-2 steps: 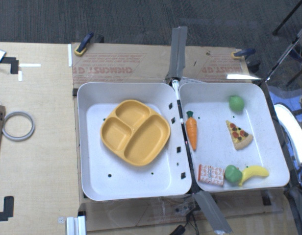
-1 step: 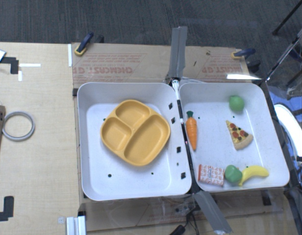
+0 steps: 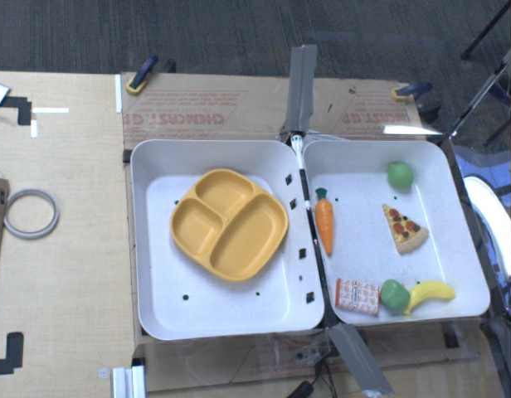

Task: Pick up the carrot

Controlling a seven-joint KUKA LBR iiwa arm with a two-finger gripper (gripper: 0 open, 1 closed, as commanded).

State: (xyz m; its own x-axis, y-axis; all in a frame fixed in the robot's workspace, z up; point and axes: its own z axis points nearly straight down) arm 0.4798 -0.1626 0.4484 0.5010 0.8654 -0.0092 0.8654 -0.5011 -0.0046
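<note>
Orange carrot (image 3: 324,224) w/ green top lies in the right bin (image 3: 455,222), hard against that bin's left wall, about mid-length of the wall. Green end points to the far edge, tip points to the near edge. Nothing touching it; it sits flat on the bin floor.

Other stuff in right bin: green ball-ish item (image 3: 400,174) near the far right corner; pizza slice toy (image 3: 404,227) mid-floor, well apart from the carrot; along the near edge a red/white packet (image 3: 357,297), a 2nd green item (image 3: 394,294) just beside it, and a banana (image 3: 430,292) touching that green item, toward the near right corner.

Left bin (image 3: 152,247): yellow 3-compartment plate (image 3: 229,224) roughly centred, rotated relative to the bin edges, compartments hold nothing.

Gripper state: can't tell from this view, so no call on wide/narrow/holding.

Bench (image 3: 65,264) left of the bins: tape roll (image 3: 28,213) near the left edge, a couple of black tape marks. Brown cardboard (image 3: 214,106) under the bins at the far edge, w/ blue clamp (image 3: 143,73) at its far left corner and another clamp (image 3: 413,90) at the far right. Grey strip (image 3: 302,89) runs from the far edge down to the seam btw the bins.
</note>
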